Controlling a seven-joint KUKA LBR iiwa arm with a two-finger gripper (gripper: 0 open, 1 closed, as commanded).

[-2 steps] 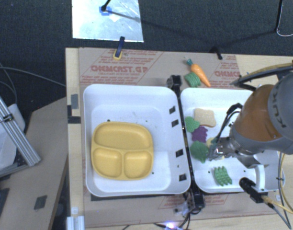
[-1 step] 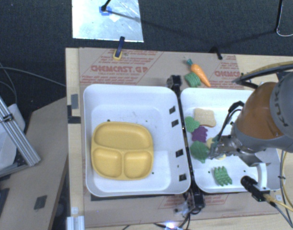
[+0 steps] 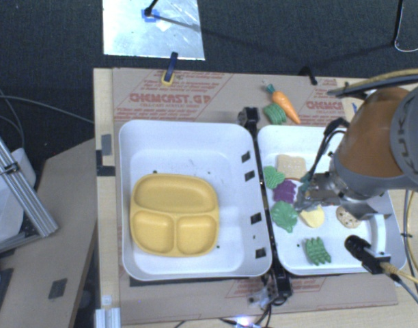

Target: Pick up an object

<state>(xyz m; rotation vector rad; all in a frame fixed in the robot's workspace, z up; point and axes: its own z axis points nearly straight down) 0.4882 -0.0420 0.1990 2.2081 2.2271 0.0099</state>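
Tool (image 3: 306,198) hangs low in the right bin (image 3: 380,262) among toy foods, beside a purple piece (image 3: 285,190); its grip state cannot be told.

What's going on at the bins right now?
The arm reaches in from the right, with its gripper low in the right bin among toy foods: a purple piece, a green leafy piece, a yellow piece and a beige slice. Nothing looks lifted. The yellow divided tray sits in the left bin.
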